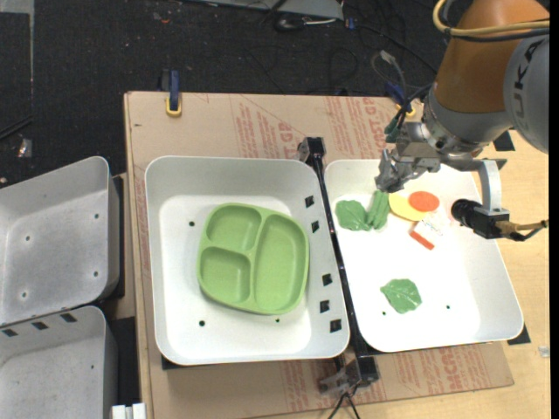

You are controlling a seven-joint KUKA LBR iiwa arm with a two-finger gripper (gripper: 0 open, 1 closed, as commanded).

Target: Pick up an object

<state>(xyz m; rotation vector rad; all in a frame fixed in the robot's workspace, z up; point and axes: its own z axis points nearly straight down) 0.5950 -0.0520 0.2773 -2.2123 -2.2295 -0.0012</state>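
The gripper (390, 180) hangs low at the far end of the right bin (489, 317), its tip just above a green leafy piece (378, 209) that lies touching a second green leaf (351, 215) on its left. I cannot tell whether the jaws are apart or together; they are too dark and small here. Just right of the tip lie a yellow disc (402, 205) with an orange disc (424, 202) on it, and a small orange stick (423, 239) nearer. Another green leaf (401, 295) sits alone, nearer. The left bin (175, 321) holds a green divided plate (254, 257). The arm seems lined up to grab the leafy piece.
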